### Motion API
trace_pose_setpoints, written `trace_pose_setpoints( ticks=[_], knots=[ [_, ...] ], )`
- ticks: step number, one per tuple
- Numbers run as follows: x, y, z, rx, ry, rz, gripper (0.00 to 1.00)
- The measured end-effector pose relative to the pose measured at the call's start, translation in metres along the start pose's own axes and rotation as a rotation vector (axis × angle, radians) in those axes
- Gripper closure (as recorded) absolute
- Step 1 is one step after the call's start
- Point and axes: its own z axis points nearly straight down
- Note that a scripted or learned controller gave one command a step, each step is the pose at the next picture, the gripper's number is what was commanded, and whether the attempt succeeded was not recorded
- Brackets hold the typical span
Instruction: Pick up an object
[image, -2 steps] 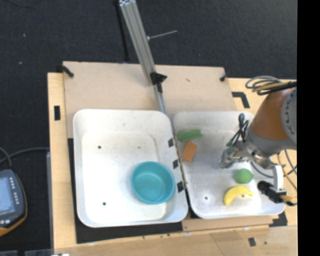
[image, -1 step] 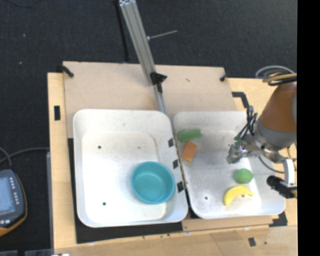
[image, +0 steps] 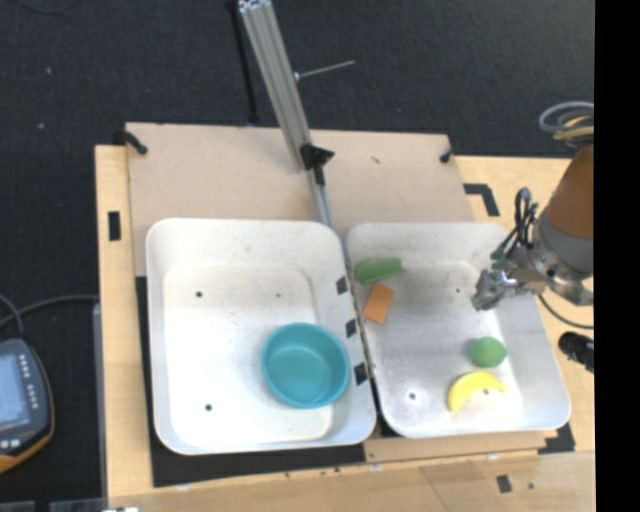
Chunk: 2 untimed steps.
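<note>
- Camera view, from the left: we see a round teal plastic bowl (image: 305, 364) near the front right corner of the left white bin (image: 180, 250), upright and apart from the walls.
- Along the left edge of the right white bin (image: 520, 420) lie a green oblong block (image: 378, 269) and, just below it, an orange block (image: 378, 302).
- Towards that bin's front right corner sits a small green ball (image: 488, 351), with a yellow banana-shaped toy (image: 474, 389) just in front.
- We judge the ball light, smooth and liable to roll; grip it across the middle.
- The gripper (image: 487, 292) hangs above the ball, holding nothing we can see; its state we cannot tell.
</note>
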Motion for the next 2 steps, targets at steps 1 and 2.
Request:
trace_pose_setpoints(
  ticks=[1,2],
  knots=[
    [-0.001,0.002,-0.054,-0.001,0.000,-0.002,1.00],
    [0.052,0.013,-0.061,0.003,0.003,-0.006,1.00]
  ],
)
